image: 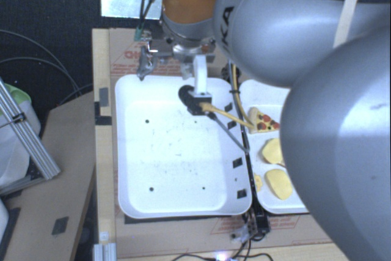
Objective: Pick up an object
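Claw: the claw [162,61] hangs over the far rim of the left bin [131,192]; I cannot tell whether it is wide or narrow
Things to pick: all lie in the right bin [287,209], well apart from the claw; a toy pizza slice [263,121] at the far side; a middle yellow lump [273,151]; a near yellow lump [279,183]
Handling: I judge them all light, likely plastic or foam; the lumps look smooth and rounded, so they may slip or roll out of a pinch; the slice is flat and thin, hard to get under
Where to hold: I would take a lump across its narrow middle; the slice by its two long edges
Writing: dark letters [225,14] on the grey arm [275,27], a K and little more that I can read; red print [129,55] on the cardboard [177,226] under the bins, too blurred to read
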`<state>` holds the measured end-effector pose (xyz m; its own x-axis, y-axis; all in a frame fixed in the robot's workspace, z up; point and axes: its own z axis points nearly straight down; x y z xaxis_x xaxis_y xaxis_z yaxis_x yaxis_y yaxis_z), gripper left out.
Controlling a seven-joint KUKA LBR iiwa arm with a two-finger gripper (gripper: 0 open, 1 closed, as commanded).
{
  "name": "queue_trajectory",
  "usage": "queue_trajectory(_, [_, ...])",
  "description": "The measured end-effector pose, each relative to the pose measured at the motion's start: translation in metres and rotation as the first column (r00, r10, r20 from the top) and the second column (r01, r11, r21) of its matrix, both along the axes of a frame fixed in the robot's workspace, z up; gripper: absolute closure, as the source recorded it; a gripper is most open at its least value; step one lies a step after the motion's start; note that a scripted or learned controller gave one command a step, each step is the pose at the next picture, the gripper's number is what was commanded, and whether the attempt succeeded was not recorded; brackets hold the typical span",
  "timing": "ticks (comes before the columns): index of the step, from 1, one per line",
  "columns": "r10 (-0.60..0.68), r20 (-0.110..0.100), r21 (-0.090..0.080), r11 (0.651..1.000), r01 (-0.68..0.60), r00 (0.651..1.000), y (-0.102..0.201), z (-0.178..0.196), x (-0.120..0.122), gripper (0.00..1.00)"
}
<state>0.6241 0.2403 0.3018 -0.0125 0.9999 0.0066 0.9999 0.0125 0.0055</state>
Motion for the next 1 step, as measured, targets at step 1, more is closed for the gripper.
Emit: queue_trajectory(1, [-0.005,0.000,-0.004,1.000,0.005,1.000,-0.0060,0.0079,0.0025,1.00])
